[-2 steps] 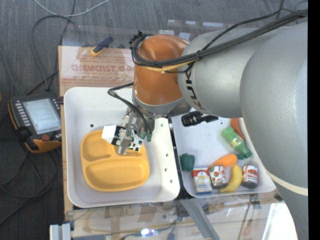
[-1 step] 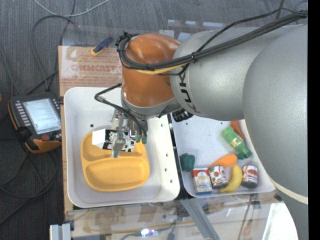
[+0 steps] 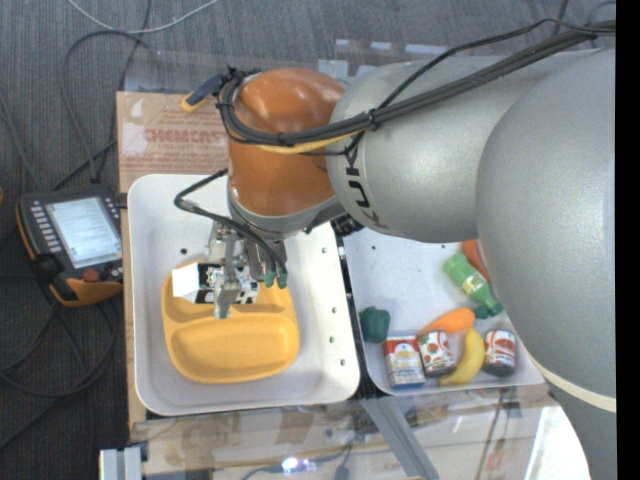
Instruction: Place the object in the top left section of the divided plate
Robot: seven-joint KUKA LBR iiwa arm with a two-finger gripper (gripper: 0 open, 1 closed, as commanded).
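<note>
A yellow divided plate [image 3: 235, 346] lies in the left white bin [image 3: 150, 368]. My gripper [image 3: 232, 286] hangs low over the plate's upper part, under the orange wrist band. A small white object [image 3: 187, 281] shows just left of the gripper, over the plate's top left section. I cannot tell whether the gripper holds it or whether it rests on the plate. The gripper's body hides the plate's top right section and most of the dividing ridges.
The right bin [image 3: 400, 258] holds a dark green piece [image 3: 375, 323], two small cans [image 3: 403, 360], a banana [image 3: 466, 360], a carrot [image 3: 450, 320], a green bottle [image 3: 470, 278] and another can [image 3: 499, 351]. A teach pendant [image 3: 75, 238] lies left of the bench.
</note>
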